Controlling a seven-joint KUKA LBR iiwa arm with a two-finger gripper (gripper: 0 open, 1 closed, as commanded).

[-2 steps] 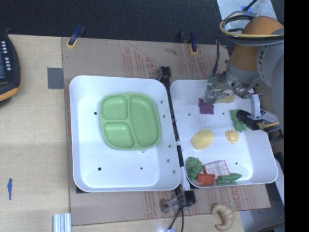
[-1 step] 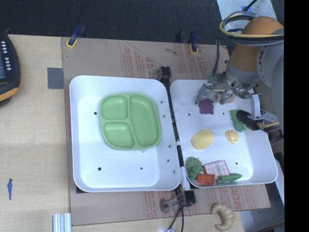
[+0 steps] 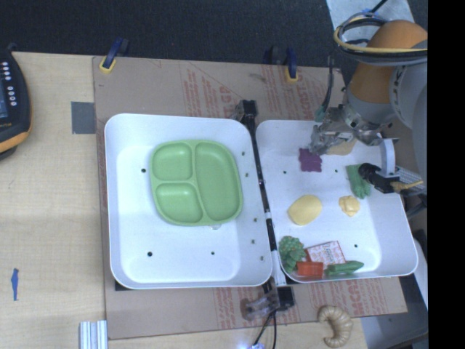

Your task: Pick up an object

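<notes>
Purple object [image 3: 310, 160] lies in upper right bin [image 3: 385, 260], touching the pincer [image 3: 328, 138] — finger opening cannot be determined. Risk: a glancing descent pushes it aside — nothing grasped.
</notes>
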